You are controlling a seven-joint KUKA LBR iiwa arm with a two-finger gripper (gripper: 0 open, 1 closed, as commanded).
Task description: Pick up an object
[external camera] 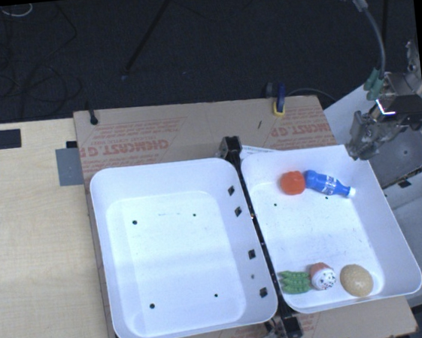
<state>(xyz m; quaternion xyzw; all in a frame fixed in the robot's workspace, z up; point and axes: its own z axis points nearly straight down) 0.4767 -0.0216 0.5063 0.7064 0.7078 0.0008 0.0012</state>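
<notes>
Gripper (pixel 361 146) sits past the right white plastic bin (pixel 388 212), near the blue plastic bottle (pixel 327 184); its grip cannot be told.

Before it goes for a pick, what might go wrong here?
The orange ball touches the blue bottle, so closing on one may knock the other away. The green toy, spotted ball and tan egg crowd the right bin's near wall, leaving little room for the gripper.

A brown cardboard sheet (pixel 191 129) (printed red) underlies both bins.
</notes>
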